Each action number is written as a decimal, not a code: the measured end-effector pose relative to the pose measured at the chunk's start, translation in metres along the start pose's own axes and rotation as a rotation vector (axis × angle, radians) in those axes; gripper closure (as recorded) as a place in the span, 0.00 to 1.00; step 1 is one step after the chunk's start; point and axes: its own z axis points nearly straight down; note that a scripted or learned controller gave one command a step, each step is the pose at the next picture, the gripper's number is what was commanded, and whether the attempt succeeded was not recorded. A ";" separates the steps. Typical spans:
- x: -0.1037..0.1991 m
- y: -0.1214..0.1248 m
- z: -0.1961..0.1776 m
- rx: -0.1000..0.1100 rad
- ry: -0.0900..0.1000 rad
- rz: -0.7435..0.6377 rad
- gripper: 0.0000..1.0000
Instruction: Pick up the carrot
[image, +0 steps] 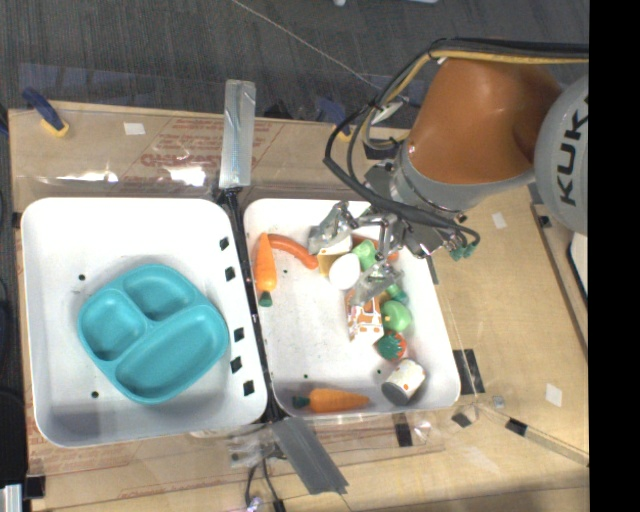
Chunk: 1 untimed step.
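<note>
The gripper (368, 238) hangs over the upper part of the right bin (300, 330), its grip state unclear; three carrots lie there: one (265, 268) at the left wall, one (292, 249) beside it, one (336, 401) at the bottom edge; the left bin (50, 240) holds one teal divided plate (152, 331).

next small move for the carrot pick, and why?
Probably shift the gripper toward the bin's left wall and lower over the carrot. The gripper sits above the toy pile at the right bin's top, while that carrot lies apart from the clutter. Another carrot lies at the bottom edge.
</note>
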 end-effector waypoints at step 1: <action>0.010 0.006 0.091 -0.006 0.008 -0.002 0.00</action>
